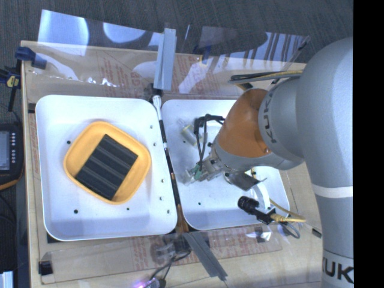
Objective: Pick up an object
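A yellow rounded dish (pixel 81 146) lies in the left bin (pixel 54 209), and a black ribbed block (pixel 107 166) rests on it. My gripper (pixel 197 171) is low over the left part of the right bin (pixel 207 221), close to the divider between the bins. The orange wrist band and grey arm above it cover much of that bin. A small pale thing (pixel 188 132) lies near the right bin's upper left corner, a little behind the gripper. What is under the gripper tip is hidden.
A grey metal bar (pixel 164 59) stands upright behind the gap between the bins. Clear plastic sheeting (pixel 108 38) runs along the back of the bench. A dark device (pixel 9 152) sits off the bench's left edge.
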